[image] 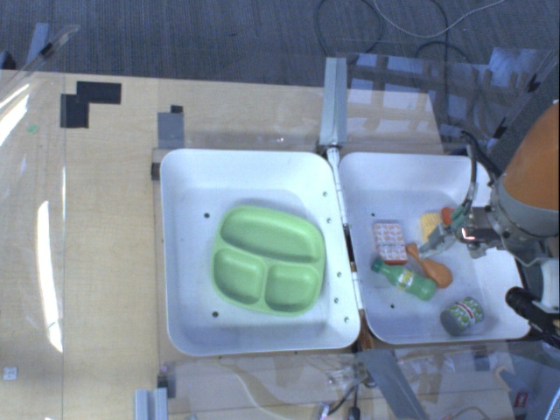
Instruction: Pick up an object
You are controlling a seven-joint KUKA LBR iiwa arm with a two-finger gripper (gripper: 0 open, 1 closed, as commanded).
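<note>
pale wooden bench (87, 261), grey carpet (192, 24) beyond, perhaps sunlight glare at left

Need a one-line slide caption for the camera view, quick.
Pincer lowered among small items in the right bin, beside a green bottle; green divided tray in the left bin.

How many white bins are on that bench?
2: the left shallow white plastic bin holds a green divided plate; the right shallow white plastic bin holds small items.
</note>
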